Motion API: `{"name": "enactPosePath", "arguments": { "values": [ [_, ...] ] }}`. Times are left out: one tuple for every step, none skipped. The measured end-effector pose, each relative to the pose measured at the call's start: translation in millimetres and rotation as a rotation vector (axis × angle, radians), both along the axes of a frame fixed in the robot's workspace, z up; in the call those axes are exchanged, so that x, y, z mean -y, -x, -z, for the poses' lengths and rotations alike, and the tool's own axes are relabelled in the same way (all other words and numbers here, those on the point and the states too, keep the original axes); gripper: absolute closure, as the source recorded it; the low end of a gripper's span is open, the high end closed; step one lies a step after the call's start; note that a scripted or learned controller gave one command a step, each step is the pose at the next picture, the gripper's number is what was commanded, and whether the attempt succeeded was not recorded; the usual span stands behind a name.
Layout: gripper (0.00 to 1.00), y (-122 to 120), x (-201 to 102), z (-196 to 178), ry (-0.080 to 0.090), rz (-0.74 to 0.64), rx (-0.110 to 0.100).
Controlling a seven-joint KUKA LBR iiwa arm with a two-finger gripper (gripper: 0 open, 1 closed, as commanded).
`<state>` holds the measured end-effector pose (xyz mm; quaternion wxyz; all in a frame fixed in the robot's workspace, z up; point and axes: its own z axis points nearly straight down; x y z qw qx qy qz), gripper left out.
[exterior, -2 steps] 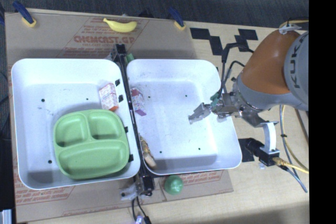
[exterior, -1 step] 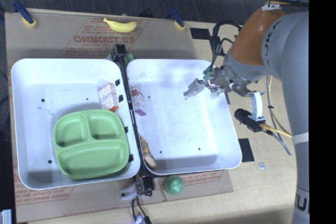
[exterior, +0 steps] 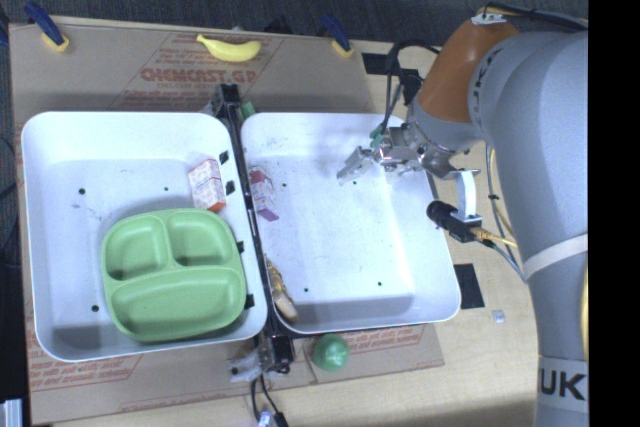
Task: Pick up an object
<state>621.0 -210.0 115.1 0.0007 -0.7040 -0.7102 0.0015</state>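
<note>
Approach step: gripper [exterior: 352, 167], upper centre-right of frame over the right bin [exterior: 340, 305]; finger gap indistinct, nothing visibly held. Nearest object, small carton [exterior: 262, 193], lies left; next move must reach it.

You had a green divided tray [exterior: 175, 275] lying flat in the left bin, with a small orange-and-white carton [exterior: 206, 185] just beyond its far edge.
</note>
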Motion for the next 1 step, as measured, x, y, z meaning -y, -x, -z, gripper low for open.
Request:
{"name": "enactPosePath", "arguments": {
  "values": [
    [0.00, 82.3, 1.0, -16.0, -0.001, 0.003, -0.001]
  ]
}}
